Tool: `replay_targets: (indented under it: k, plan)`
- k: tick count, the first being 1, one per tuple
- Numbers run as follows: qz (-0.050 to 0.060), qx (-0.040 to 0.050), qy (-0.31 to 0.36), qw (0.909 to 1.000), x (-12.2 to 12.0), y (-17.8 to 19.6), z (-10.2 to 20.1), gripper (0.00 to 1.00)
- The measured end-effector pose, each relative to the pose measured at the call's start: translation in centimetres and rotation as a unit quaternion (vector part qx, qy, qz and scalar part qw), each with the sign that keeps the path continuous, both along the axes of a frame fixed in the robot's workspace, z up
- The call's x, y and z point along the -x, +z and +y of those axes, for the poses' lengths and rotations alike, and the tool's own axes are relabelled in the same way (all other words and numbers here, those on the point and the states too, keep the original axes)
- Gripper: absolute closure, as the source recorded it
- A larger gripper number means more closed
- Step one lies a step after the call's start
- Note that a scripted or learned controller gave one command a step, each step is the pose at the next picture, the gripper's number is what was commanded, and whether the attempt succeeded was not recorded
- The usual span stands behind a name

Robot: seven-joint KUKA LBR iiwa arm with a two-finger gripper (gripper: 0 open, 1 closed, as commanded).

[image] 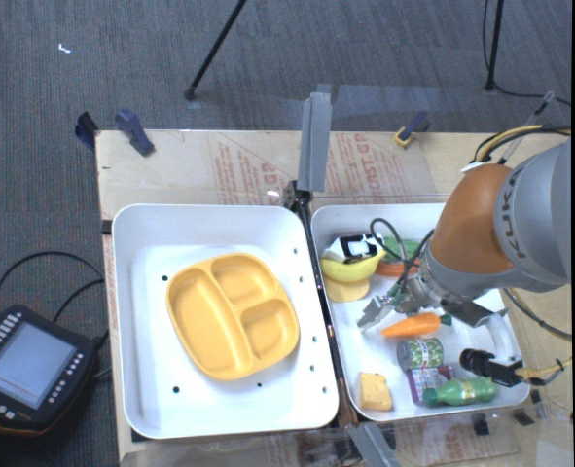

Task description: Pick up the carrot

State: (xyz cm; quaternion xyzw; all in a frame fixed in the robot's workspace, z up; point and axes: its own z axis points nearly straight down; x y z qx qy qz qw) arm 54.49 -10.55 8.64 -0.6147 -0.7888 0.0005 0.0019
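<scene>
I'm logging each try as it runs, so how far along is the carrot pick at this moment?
Done: the arm has reached into the right bin, and the gripper sits low beside the carrot's left end. In hand: nothing that can be confirmed; the carrot lies on the bin floor next to the green can, not visibly between the fingers. Left: closing on the carrot and lifting it clear.

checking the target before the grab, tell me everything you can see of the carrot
The carrot is a small orange toy-like piece, smooth like plastic, tapering toward the left. It lies nearly flat in the right bin, tilted slightly up to the right, just above the small can. The gripper sits right at its upper left; whether it touches cannot be told.
</scene>
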Motion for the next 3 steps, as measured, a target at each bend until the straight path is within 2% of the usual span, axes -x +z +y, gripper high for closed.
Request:
replay_targets:
  k: [1, 2, 3]
  plan:
    - [-0.001, -0.0001, 0.066, 0.9978, 4.4, 0.1, -6.5, 0.0]
    - [-0.005, 0.0011, 0.063, 0.998, 4.2, 1.2, -6.6, 1.0]
    - [-0.001, 0.0001, 0.162, 0.9868, 4.7, 12.0, 2.0, 1.0]
